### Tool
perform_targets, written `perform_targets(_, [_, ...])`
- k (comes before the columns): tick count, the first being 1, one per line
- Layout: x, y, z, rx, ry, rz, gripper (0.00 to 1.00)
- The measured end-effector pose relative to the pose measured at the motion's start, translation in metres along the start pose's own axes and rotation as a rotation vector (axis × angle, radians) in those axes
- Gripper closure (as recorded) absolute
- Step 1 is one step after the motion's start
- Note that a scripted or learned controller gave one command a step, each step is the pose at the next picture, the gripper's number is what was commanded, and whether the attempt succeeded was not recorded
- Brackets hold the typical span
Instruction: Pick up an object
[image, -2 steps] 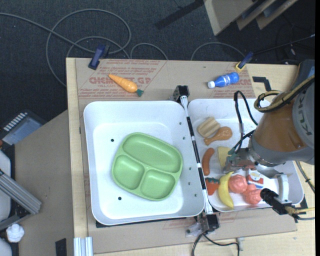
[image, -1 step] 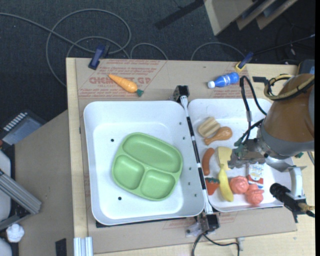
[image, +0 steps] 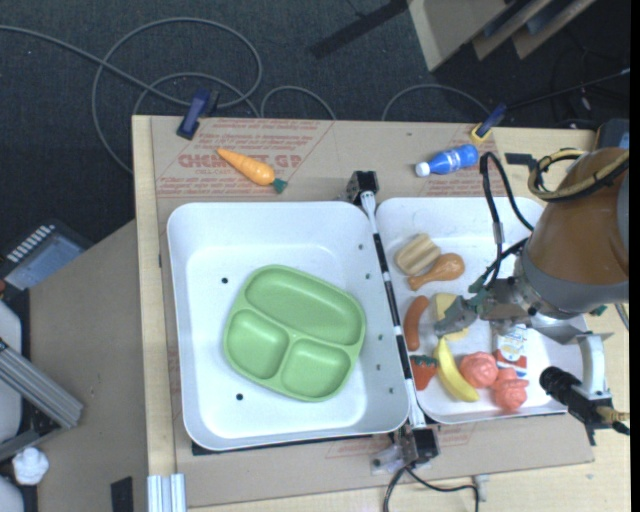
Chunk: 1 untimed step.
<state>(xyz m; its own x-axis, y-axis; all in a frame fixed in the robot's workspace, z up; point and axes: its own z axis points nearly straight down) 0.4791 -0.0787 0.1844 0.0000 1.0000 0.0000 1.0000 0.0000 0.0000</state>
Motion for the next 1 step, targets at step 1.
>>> perform_targets(1, [-0.0219, -0.001, 0.0915, 0.003, 0.0, 0.001, 0.0])
